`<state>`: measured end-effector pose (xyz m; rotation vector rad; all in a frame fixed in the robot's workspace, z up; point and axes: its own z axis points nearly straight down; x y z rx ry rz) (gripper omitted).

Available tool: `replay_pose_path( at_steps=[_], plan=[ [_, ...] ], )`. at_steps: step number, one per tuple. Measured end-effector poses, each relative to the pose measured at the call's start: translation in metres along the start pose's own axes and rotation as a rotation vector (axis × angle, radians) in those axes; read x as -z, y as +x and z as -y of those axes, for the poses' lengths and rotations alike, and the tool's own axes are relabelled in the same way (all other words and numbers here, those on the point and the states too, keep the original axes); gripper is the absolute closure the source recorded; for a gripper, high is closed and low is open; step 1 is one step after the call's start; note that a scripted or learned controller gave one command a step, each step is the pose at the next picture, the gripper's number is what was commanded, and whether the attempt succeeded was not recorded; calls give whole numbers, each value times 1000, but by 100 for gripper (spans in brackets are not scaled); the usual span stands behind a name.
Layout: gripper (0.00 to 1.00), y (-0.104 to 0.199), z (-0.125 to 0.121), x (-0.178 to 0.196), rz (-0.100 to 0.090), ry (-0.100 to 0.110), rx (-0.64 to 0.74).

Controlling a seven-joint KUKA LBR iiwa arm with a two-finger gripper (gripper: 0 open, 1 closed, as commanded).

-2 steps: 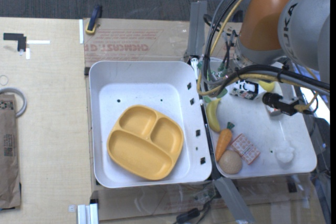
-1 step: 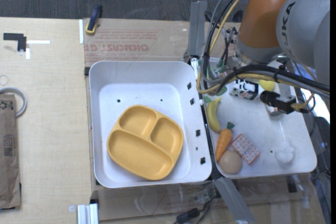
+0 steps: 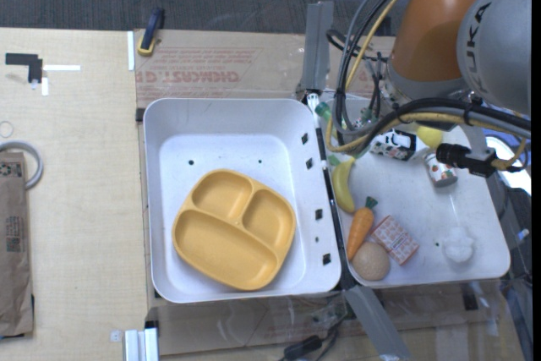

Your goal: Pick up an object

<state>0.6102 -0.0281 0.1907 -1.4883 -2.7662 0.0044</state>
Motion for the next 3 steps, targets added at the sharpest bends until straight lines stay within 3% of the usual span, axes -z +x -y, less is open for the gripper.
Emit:
replay_pose_path(
  at_steps=[1, 2, 3],
  plan=[
    [100, -49, 5, 135, 2, -2, 235],
    [0, -49, 5, 134, 1, -1, 235],
    [0, -39, 57, 11, 1, -3, 598]
  ],
)
